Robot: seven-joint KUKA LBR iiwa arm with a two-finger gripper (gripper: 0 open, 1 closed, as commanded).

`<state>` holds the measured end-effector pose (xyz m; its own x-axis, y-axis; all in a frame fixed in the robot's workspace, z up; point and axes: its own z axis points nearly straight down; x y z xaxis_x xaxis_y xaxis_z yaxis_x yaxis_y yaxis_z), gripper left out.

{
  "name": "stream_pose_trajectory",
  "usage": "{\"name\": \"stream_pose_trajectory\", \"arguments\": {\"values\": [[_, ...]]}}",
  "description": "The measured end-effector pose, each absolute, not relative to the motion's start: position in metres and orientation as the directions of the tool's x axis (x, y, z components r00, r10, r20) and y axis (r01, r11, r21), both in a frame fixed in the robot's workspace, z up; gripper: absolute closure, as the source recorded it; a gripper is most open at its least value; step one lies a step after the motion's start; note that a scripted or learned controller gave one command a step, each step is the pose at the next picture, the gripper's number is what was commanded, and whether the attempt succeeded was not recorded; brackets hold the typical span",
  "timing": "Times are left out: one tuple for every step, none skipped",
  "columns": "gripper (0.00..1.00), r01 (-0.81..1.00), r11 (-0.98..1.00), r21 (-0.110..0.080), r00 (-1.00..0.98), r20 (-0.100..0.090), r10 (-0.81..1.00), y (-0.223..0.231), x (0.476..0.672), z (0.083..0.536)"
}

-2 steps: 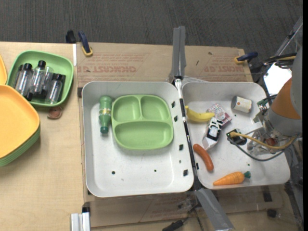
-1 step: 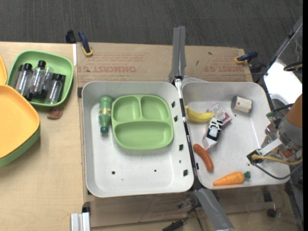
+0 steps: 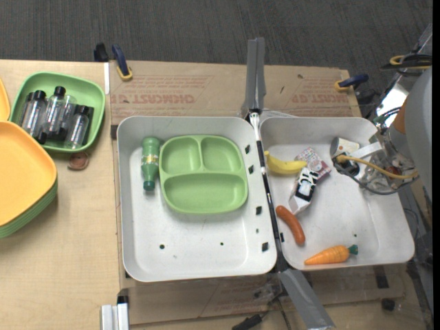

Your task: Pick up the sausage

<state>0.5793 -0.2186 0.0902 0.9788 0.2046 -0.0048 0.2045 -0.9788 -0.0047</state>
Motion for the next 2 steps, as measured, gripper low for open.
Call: {"name": "stream_pose_trajectory", "arguments": {"values": [[1.00,0.422,-0.907,-0.001,0.907,-0.003,0.422,-0.222,0.583,0.131],[1.00,0.509,-0.861,-0.008,0.861,-0.003,0.509,-0.219,0.581,0.090]]}}
